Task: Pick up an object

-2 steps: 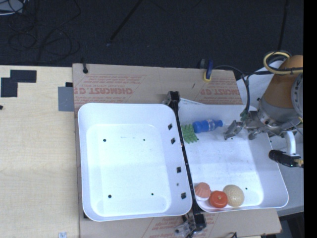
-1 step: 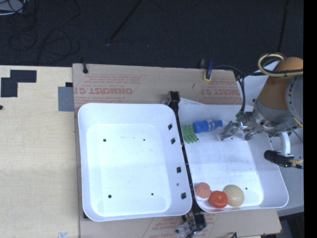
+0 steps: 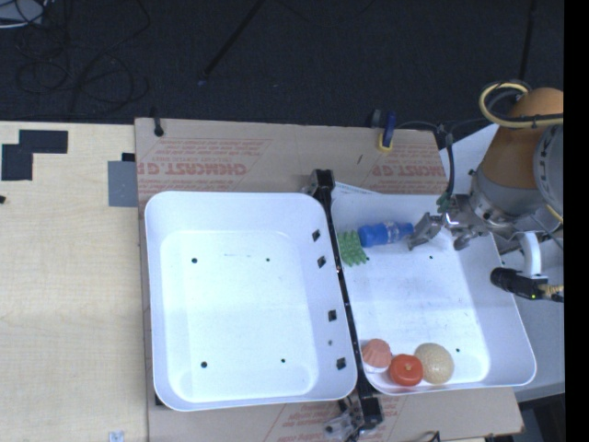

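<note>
The right bin [image 3: 479, 339] holds a blue bottle [image 3: 384, 234] lying near its far wall, with a green spiky item [image 3: 352, 247] just left of it. At the bin's near edge sit a pink piece [image 3: 375, 352], a red tomato-like ball [image 3: 406, 369] and a beige ball [image 3: 434, 362]. My gripper [image 3: 445, 231] hangs over the far right part of this bin, just right of the blue bottle. Its fingers look spread apart with nothing between them.
The left bin [image 3: 175, 247] stands beside the right one, parted from it by a black divider [image 3: 333, 274]. Cardboard lies under both bins. A blue and yellow clamp [image 3: 386, 132] sits at the cardboard's far edge. The arm's grey body [image 3: 525, 187] fills the right side.
</note>
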Controlling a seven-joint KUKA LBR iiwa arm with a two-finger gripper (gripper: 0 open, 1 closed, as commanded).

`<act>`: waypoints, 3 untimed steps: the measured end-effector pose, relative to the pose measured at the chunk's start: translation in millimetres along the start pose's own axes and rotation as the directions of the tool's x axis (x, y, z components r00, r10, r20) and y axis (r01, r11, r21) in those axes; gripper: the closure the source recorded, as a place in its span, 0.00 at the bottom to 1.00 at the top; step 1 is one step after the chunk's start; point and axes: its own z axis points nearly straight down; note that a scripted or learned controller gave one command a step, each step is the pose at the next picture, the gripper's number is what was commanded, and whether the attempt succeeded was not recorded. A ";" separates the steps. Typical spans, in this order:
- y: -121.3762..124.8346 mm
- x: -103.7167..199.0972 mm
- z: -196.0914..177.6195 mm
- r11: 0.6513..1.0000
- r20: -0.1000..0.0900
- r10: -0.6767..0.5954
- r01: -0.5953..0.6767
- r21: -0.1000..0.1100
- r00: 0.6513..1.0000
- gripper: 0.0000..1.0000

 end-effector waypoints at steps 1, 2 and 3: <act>-21.3 -23.5 30.2 1.000 0.000 0.003 -0.003 0.006 1.000 0.00; -36.2 -12.4 15.9 1.000 0.000 0.005 -0.005 0.005 1.000 0.00; -0.6 24.1 -16.2 1.000 0.000 -0.002 0.002 -0.002 1.000 0.00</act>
